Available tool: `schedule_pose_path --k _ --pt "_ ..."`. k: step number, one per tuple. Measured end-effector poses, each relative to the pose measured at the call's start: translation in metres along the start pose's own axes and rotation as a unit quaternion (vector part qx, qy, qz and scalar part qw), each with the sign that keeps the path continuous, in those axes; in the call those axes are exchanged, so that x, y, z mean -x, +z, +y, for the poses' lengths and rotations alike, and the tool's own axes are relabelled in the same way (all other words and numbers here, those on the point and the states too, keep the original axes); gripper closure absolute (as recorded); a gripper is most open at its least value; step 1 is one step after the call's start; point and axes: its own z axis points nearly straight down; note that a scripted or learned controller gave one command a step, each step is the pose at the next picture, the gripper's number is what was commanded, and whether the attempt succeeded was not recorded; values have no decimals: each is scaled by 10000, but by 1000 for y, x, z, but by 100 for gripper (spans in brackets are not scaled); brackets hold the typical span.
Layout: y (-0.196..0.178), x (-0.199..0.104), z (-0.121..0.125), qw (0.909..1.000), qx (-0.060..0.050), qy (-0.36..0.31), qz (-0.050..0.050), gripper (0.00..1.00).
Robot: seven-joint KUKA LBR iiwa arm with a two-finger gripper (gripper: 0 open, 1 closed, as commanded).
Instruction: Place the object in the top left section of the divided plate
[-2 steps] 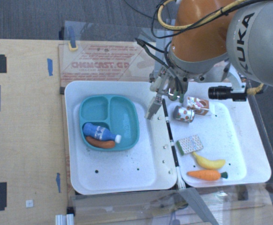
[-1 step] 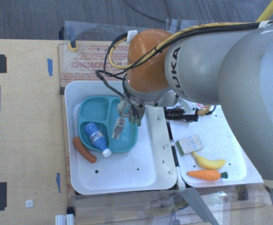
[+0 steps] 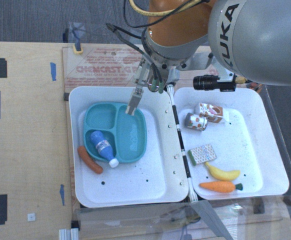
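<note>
A teal divided plate (image 3: 133, 139) lies in the left bin (image 3: 120, 189). A blue bottle with a white cap (image 3: 102, 147) rests in the plate's lower left section, cap sticking out over the rim. The plate's top left section (image 3: 101, 116) holds nothing. My gripper (image 3: 145, 98) hangs over the plate's upper right edge, open, with nothing between its fingers. One grey fingertip (image 3: 132, 107) sits just above the divider near the plate's top rim.
A brown sausage (image 3: 89, 160) lies in the left bin by the plate's lower left rim. The right bin (image 3: 265, 149) holds a small carton (image 3: 210, 112), a can (image 3: 196, 121), a green-edged sponge (image 3: 202, 154), a banana (image 3: 222, 173) and a carrot (image 3: 218, 186).
</note>
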Motion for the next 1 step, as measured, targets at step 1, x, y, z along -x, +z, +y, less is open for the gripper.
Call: schedule_pose_path --k 1 --pt "-123 56 -17 9995 -4 -313 -4 0"
